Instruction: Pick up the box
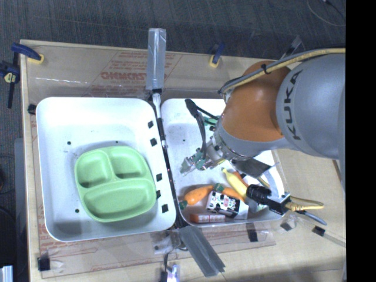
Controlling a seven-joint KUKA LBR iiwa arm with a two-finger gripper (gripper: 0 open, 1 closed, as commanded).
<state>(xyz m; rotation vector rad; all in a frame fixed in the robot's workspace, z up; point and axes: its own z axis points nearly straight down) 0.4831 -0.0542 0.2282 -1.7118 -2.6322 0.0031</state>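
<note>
On the left we see a green divided plate (116, 184) in the left bin (50, 157). In the right bin (176, 122), the claw (194, 160) hangs low; we cannot tell its opening. The box (225, 203), patterned, lies near the front beside an orange carrot (197, 195). The arm (294, 107) reads "KUKA".

Light: even, bright overhead | Glare: white bins (53, 157) washed out | Shadows: soft, cast under the arm (294, 104) at right | Focus: slight overall softness, detail lost in clutter
</note>
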